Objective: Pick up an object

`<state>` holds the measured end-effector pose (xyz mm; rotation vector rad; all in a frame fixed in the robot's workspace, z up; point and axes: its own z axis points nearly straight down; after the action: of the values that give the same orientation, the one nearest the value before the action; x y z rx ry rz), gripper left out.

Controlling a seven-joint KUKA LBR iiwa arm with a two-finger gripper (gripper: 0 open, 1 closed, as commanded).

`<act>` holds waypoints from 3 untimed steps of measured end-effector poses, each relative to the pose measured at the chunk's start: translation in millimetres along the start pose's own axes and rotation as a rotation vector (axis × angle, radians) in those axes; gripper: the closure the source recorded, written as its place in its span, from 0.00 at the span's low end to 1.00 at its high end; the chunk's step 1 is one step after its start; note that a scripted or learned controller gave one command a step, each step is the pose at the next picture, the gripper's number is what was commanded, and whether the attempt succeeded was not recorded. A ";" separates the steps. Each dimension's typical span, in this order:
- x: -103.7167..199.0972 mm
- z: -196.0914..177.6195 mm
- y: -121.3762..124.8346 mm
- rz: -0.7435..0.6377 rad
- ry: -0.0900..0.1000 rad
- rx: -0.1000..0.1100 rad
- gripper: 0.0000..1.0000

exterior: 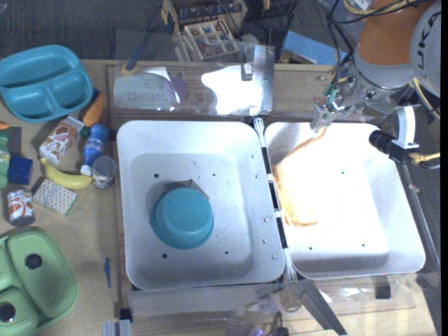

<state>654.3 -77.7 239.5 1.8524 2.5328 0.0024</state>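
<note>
A blue bowl (182, 218) sits upside down in the left bin (140, 145), well to the left of and below the gripper (334, 107), with bare white floor on every side of it. The gripper hangs over the far rim of the right bin (409, 257); whether it is open cannot be told. Under it lies open floor with an orange tint. Outside the bins, far left of the gripper, lie a banana (64, 176) and a small can (103, 169).
</note>
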 end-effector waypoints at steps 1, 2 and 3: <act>0.1 0.1 0.0 0.000 0.000 0.000 0.00; -44.3 151.9 -0.9 -0.052 0.002 0.003 0.00; -46.7 138.6 1.1 -0.051 -0.005 -0.006 1.00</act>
<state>670.1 -121.9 101.0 1.7828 2.5725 0.0057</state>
